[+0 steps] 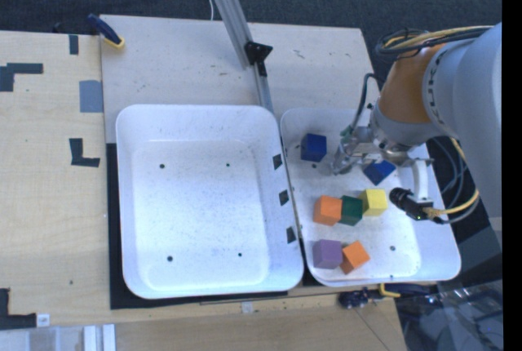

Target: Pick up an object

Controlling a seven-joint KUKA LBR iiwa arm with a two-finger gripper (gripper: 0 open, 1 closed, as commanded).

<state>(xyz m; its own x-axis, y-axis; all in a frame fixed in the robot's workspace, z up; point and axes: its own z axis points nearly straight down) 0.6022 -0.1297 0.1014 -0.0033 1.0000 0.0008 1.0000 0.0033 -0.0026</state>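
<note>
The grey arm with the orange band reaches in over the right shallow white bin (424, 255), and its pincer (349, 157) sits low near the bin's upper middle. Honestly can't tell if it's open or closed, too small and blurry. A dark blue cube (313, 148) is just to its left, and another blue block (379, 172) is just to its right, looks like partly under the wrist.

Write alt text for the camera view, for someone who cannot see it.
A grey and orange robot arm lowers its gripper into the right bin, which holds seven small blocks: two blue, two orange, one green, one yellow, one purple. The gripper sits between the two blue blocks. The left bin sits beside it on the bench.
</note>
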